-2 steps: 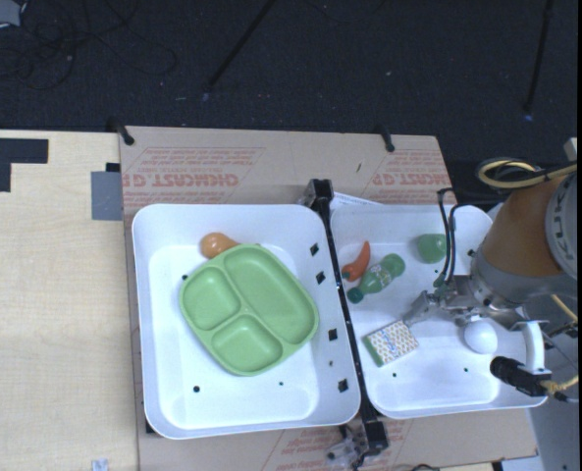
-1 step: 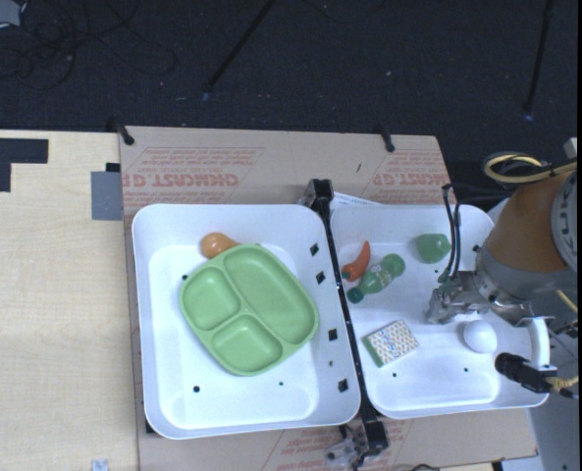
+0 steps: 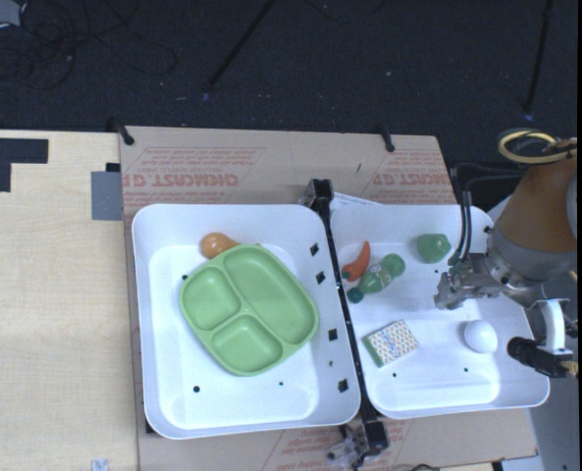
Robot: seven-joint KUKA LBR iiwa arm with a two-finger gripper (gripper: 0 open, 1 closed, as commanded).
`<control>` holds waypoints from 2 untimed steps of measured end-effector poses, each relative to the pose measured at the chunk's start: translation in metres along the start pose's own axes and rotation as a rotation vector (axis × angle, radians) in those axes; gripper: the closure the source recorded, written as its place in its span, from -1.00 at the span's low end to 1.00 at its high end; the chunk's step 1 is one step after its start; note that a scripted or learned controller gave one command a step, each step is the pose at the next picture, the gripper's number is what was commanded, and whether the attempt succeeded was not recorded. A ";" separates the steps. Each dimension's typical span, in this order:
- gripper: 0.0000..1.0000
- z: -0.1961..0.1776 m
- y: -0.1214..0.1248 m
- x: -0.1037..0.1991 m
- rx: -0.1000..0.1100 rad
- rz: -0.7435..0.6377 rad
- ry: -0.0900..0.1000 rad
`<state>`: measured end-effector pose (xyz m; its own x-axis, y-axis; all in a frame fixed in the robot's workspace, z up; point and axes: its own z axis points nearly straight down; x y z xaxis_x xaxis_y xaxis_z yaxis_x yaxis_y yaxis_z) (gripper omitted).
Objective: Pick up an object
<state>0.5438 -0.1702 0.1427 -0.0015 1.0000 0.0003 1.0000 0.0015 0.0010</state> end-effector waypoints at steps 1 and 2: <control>1.00 -0.060 0.008 -0.003 -0.002 0.000 -0.001; 1.00 -0.097 0.009 -0.003 -0.001 0.000 -0.001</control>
<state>0.5524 -0.1735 0.2398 -0.0018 1.0000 -0.0004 1.0000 0.0018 0.0015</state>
